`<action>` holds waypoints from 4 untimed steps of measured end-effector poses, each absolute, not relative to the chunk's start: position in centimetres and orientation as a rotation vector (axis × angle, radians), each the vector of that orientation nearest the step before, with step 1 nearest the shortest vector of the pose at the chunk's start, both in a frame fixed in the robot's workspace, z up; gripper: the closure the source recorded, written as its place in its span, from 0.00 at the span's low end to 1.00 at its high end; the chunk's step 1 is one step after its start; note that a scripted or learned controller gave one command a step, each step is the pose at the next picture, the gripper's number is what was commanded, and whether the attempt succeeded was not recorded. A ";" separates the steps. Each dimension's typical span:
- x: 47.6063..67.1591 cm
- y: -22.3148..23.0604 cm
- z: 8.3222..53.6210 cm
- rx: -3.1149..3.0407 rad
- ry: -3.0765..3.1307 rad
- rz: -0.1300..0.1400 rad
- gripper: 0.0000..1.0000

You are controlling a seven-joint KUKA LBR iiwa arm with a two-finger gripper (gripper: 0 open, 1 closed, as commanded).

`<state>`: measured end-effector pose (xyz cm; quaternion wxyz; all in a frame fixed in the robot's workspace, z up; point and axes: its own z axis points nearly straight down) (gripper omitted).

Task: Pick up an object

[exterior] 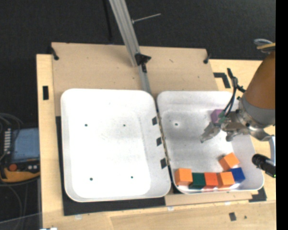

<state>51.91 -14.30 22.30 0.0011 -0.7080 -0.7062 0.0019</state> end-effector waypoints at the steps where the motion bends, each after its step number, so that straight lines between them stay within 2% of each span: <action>1: 52.5 -13.7 16.7 -2.226 -2.213 0.006 0.00; 2: 52.9 -13.6 10.6 -2.224 -2.215 0.006 0.00; 3: 53.1 -13.6 12.0 -2.239 -2.208 -0.007 1.00; 4: 54.0 -14.2 16.8 -2.227 -2.224 -0.005 1.00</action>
